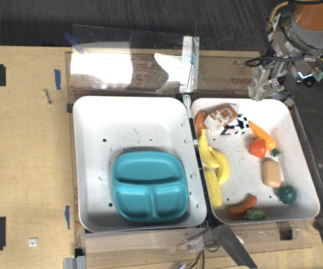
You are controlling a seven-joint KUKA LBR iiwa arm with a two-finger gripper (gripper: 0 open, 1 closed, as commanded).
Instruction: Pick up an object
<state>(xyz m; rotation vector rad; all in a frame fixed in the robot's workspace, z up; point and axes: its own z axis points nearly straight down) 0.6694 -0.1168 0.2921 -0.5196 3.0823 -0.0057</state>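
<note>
Claw [263, 87] hangs over the far edge of the right bin [304, 150], nothing between its fingers as far as I can see; spread or pressed together, I cannot tell.

Nearest pick below the claw is the carrot [260, 131], just in front of it, orange and slim, lying at a slant and touching a red-orange piece. To do this well, I'd say drop straight down, line the fingers across the carrot's narrow width and avoid the bin wall. Further off sit a banana [216, 160], corn [213, 188], a tan bun-like piece and a teal ball; the teal tray [149, 185] lies well away in the left bin [88, 150].
</note>
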